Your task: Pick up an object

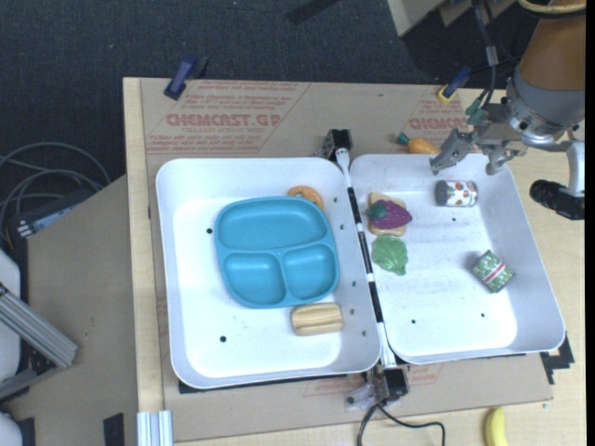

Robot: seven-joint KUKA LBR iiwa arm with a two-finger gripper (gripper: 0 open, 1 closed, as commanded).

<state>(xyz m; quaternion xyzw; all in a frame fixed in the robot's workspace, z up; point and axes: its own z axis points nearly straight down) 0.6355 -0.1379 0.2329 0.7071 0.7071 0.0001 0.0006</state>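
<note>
My gripper [472,155] hangs over the far edge of the right bin [530,277], its two fingers spread apart with nothing between them. Just below it lies a small red and white can [456,193] on its side. Further left in that bin are a purple grape bunch [389,215] on a tan slice and a green leafy piece [390,255]. A green box [492,271] lies toward the bin's right side.
The left bin [186,277] holds a blue divided tray [276,250], a pretzel-like ring [305,194] and a bread roll [317,319]. An orange carrot [420,144] lies on the bench behind the right bin. A yellow item [495,427] sits at the bench's front.
</note>
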